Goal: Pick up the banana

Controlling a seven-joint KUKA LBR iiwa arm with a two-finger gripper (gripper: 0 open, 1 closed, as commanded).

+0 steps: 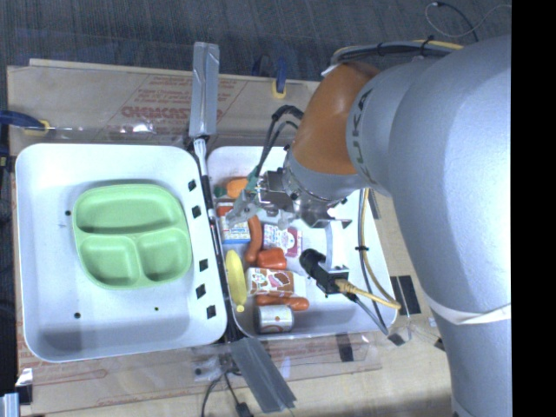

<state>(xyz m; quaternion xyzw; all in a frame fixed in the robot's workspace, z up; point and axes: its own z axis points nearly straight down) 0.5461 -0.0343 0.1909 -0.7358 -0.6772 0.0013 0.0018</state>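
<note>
Below, cardboard-topped bench, two white bins, perhaps dark carpet beyond.

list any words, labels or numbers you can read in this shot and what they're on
Red print on the cardboard sheet behind the bins: blurred and seen upside down, not readable.
Printed labels on the small food cartons in the right bin: too small and blurred to read.
Lettering on the arm's grey shell beside the orange band: too blurred to read.
Nothing here reads clearly.
</note>
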